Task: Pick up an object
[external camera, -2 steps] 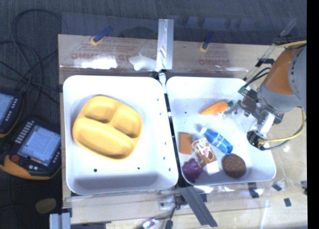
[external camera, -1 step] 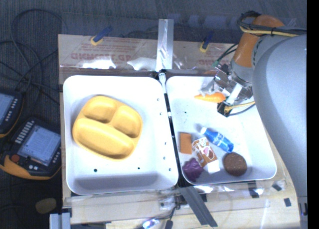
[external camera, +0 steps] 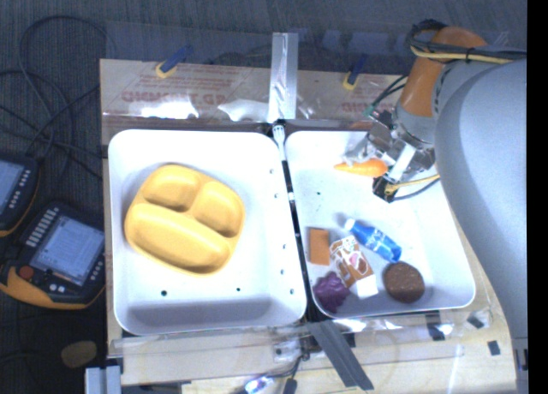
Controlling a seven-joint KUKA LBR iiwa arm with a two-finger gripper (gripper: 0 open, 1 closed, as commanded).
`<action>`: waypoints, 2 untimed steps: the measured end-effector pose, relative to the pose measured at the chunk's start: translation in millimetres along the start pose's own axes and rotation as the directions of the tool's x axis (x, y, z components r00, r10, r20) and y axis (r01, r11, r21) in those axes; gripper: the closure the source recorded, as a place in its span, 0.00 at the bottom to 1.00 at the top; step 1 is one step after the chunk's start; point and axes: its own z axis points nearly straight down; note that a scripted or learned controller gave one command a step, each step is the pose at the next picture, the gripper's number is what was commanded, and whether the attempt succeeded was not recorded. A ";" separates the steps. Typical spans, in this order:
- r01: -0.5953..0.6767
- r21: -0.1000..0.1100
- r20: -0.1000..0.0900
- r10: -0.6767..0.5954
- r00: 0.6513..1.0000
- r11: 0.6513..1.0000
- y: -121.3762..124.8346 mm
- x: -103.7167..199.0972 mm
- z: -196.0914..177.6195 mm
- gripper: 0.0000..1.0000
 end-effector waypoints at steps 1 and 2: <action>-0.033 -0.001 -0.006 0.033 0.999 0.999 -81.9 -54.0 -9.5 0.00; 0.069 -0.001 -0.007 -0.069 0.998 0.998 -72.3 13.8 -37.2 0.00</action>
